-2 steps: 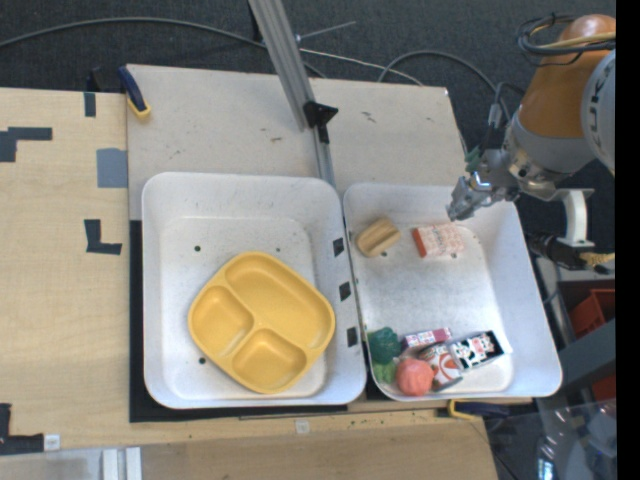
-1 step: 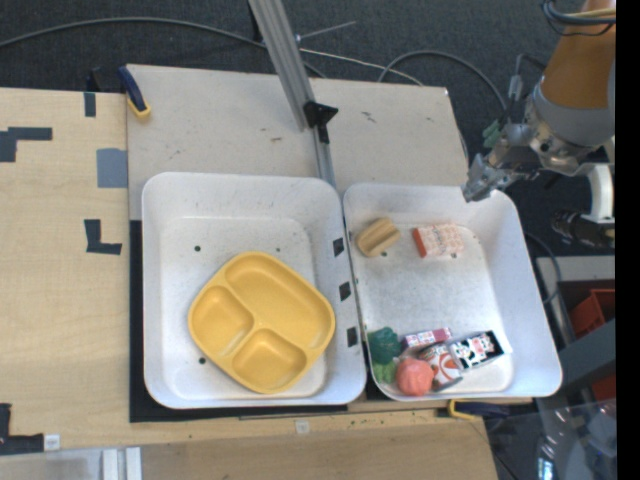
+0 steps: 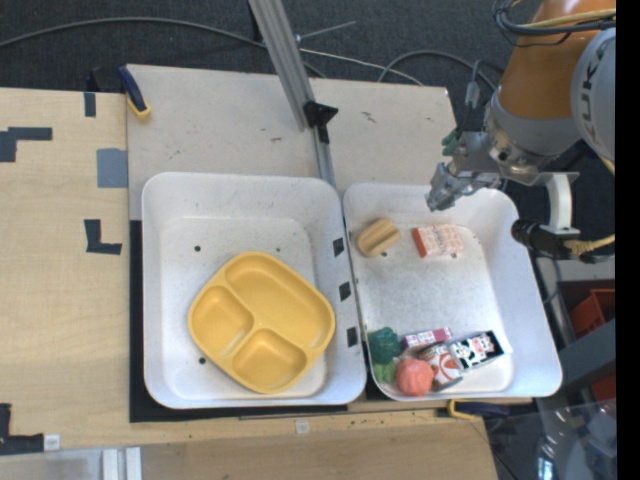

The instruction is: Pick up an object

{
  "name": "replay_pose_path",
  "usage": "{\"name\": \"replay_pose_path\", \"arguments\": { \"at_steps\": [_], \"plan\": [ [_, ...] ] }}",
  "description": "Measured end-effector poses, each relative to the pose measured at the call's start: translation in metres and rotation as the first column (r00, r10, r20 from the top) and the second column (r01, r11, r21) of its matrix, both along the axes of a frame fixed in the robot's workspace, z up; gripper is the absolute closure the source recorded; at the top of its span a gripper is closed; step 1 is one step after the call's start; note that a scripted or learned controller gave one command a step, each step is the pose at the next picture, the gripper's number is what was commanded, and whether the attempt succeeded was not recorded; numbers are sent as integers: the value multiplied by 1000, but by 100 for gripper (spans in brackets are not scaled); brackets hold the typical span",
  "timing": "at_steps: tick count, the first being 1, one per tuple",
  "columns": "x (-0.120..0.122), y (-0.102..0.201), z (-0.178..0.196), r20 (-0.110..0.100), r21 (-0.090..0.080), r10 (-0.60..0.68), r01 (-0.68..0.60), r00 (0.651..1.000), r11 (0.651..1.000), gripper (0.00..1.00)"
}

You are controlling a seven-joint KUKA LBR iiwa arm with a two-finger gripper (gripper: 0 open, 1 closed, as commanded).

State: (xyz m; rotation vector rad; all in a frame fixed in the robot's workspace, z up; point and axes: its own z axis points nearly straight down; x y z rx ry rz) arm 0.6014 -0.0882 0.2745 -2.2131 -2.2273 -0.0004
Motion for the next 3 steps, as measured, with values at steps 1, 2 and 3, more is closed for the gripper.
{"name": "replay_pose_path", "arguments": {
  "at_steps": [1,2,3],
  "plan": [
    [-9,55,-19,-3,0,0,0,1000,1000,100],
    [-12,115,-18,-1,0,2,-2,1000,1000,100],
    [-23,167,-37,-3,-1,0,0,1000,1000,100]
  ]
}}
